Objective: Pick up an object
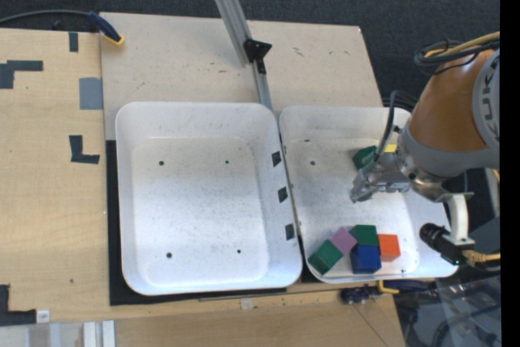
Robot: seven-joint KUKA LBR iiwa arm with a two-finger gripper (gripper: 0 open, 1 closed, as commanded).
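Note:
My gripper (364, 186) hangs low over the middle of the right bin (325, 126), with the orange-banded arm reaching in from the right. A dark green block (365, 156) lies just behind the gripper, partly hidden by the wrist, with a bit of yellow (389, 149) beside it. Along the bin's front edge lies a cluster: a green block (326, 256), a purple block (343, 240), another green block (364, 234), a blue block (366, 258) and an orange block (389, 246). The gripper stands apart from that cluster, behind it.
The left bin (130, 134) sits beside the right one, sharing a raised divider rim (280, 175). A slanted metal bar (231, 4) crosses the back of the bench above the bins. A yellow and blue clamp (106, 27) lies at the far left.

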